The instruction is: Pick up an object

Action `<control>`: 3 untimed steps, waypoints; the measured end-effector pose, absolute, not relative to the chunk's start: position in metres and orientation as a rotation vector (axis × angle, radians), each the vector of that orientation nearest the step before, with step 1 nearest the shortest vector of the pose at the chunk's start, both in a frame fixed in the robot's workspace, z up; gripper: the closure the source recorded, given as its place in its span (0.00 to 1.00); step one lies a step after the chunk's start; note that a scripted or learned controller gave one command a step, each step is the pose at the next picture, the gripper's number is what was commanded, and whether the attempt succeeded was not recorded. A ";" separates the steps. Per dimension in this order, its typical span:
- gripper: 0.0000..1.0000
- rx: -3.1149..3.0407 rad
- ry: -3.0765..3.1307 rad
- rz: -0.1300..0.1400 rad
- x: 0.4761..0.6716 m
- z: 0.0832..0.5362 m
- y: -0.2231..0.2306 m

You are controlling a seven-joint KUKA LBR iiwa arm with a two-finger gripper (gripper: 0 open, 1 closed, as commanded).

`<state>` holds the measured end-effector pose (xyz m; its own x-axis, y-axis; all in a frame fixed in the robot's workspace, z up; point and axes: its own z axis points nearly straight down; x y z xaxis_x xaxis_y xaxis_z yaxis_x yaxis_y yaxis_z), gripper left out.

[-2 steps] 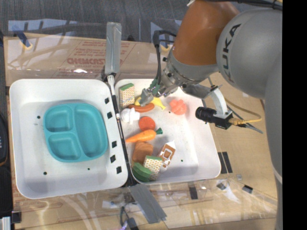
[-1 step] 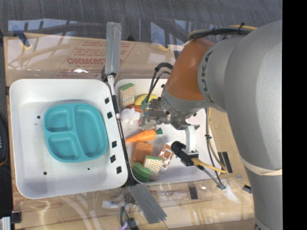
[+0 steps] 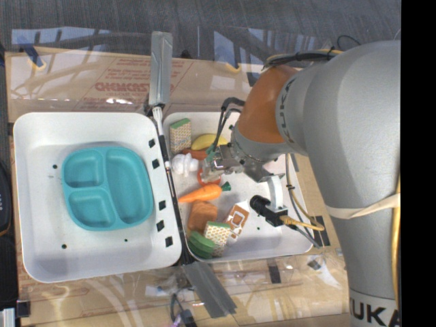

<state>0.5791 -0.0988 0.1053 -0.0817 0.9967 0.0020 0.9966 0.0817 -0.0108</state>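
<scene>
Your pincer [image 3: 215, 163] sits low in right white bin [image 3: 298, 245], over red-orange item [image 3: 206, 176]; cannot tell you its state from this angle. Just below it: orange toy carrot [image 3: 201, 194]. Further below: brown bread-like piece [image 3: 201, 214], green-and-patterned block [image 3: 212, 236]. Left of it: small white figure [image 3: 181, 163]. Above: yellow banana-shaped toy [image 3: 204, 142]. Far left: teal three-compartment plastic tray [image 3: 105, 187] in left white bin [image 3: 34, 142].

teal tray [image 3: 107, 187], orange carrot [image 3: 199, 195], white bins [image 3: 34, 251], yellow banana [image 3: 204, 142]
</scene>
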 end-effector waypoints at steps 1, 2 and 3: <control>0.00 -2.123 -2.305 0.009 0.580 0.106 -0.099; 1.00 -2.114 -2.304 0.015 0.579 0.111 -0.099; 0.00 -2.114 -2.304 0.015 0.579 0.111 -0.099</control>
